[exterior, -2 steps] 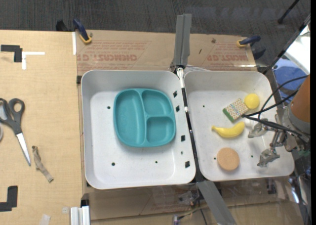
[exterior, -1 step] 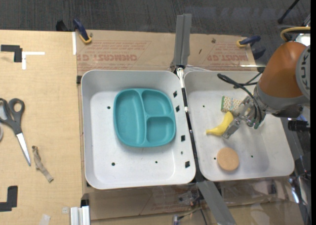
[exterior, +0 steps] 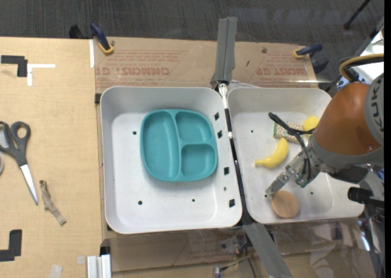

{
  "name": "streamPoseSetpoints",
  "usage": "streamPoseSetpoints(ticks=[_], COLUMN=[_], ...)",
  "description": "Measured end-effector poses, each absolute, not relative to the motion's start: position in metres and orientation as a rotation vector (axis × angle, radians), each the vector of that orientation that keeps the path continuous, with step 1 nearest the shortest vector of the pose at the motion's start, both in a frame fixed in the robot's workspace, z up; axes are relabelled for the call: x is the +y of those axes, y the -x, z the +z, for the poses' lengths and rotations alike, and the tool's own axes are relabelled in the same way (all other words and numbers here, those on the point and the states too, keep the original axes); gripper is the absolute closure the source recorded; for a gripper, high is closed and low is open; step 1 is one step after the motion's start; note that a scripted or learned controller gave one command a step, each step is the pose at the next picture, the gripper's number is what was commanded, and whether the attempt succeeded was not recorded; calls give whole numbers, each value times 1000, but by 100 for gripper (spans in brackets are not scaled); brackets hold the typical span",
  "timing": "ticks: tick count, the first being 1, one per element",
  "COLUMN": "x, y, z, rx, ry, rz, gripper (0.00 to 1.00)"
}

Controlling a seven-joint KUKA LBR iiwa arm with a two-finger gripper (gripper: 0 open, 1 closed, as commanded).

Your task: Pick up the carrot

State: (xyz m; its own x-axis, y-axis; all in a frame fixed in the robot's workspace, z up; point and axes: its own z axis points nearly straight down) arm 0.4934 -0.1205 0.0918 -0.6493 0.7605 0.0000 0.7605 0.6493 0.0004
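- Gripper [exterior: 273,190] lowered into the right bin [exterior: 324,211] near its front edge, tip just beside a round tan piece [exterior: 285,204]; probably set there for a grasp.
- Open or closed: cannot tell from this angle; nothing seen clamped.
- Carrot's place: cannot tell; possibly hidden under the arm [exterior: 345,127] over the bin's right side.
- Also in the right bin: banana [exterior: 275,154] mid-bin, yellow speckled item [exterior: 299,126] toward the back edge.
- In the left bin [exterior: 116,197]: teal divided plate [exterior: 180,145], lying flat at centre.

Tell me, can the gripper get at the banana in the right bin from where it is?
Probably yes: the banana lies bare just beside the gripper, with nothing over it or between them.
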Motion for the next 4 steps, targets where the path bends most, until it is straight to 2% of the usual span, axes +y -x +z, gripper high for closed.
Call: streamPoseSetpoints(ticks=[1,2,3,4], x=[-121,-168,-221,-222], y=[-495,-483,-479,-496], z=[101,235,278,312], rx=[2852,2791,2762,2937], ry=[-1311,-1434,-1487,-1099], rz=[1,-1,-2,-2], gripper=[100,100,100,100])
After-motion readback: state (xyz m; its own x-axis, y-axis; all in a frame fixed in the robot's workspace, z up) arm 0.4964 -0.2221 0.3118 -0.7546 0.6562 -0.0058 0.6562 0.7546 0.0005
